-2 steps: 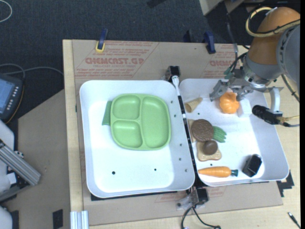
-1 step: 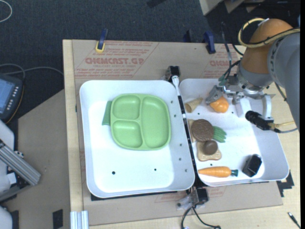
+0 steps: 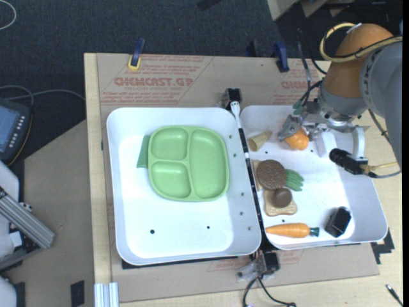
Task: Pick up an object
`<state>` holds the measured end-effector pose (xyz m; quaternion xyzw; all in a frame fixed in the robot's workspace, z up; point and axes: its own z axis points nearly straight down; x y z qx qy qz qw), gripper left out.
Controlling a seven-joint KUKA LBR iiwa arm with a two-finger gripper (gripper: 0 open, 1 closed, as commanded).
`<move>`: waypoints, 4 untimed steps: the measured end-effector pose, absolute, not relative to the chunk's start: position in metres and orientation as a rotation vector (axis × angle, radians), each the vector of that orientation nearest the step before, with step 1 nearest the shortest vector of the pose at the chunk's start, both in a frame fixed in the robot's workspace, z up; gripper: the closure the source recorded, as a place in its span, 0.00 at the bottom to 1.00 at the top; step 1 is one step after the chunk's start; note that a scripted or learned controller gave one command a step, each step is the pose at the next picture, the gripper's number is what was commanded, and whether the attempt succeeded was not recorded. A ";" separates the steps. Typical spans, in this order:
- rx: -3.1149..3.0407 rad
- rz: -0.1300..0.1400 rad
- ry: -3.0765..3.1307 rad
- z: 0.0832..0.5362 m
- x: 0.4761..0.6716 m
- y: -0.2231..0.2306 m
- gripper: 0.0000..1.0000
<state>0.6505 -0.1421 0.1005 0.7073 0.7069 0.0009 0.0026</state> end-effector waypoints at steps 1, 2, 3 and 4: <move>2.217 0.006 2.215 0.165 0.653 -0.146 1.00; 2.215 0.006 2.217 0.220 0.654 -0.146 1.00; 2.220 -0.001 2.229 0.212 0.623 -0.099 1.00; 2.218 0.001 2.231 0.219 0.602 -0.044 1.00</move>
